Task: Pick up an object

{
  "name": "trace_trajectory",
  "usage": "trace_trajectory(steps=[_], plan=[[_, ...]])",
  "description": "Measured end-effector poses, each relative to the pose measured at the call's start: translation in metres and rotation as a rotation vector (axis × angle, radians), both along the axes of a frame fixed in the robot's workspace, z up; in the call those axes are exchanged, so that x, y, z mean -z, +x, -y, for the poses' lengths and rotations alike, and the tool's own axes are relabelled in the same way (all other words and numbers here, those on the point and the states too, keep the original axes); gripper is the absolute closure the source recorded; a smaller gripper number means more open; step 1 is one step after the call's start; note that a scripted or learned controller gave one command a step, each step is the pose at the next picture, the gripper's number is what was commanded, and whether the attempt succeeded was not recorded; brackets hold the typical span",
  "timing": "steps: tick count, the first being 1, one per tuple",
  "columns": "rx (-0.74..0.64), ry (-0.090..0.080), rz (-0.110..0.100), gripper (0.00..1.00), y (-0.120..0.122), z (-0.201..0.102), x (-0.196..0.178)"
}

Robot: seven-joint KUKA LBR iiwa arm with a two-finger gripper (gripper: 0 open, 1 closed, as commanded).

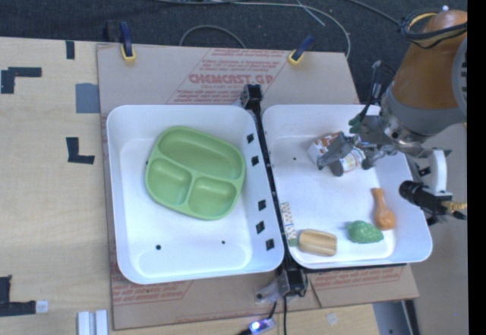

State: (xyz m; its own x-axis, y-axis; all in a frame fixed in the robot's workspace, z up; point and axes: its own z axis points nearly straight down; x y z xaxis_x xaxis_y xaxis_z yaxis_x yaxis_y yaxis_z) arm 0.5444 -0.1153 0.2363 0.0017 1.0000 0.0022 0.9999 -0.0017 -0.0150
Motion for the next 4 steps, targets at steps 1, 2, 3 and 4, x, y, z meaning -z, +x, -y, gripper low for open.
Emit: trace_trajectory(steps=[1, 2, 3, 4], plan=[[-0.004, -0.002, 0.013, 0.0, 0.003, 0.0, -0.007], [-0.002, -0.003, 0.009, 0.0, 0.004, 0.01, 0.048], [-0.002, -0.002, 0.008, 0.0, 0.004, 0.009, 0.112], [-0.003, -0.004, 0.013, 0.0, 0.004, 0.009, 0.154]])
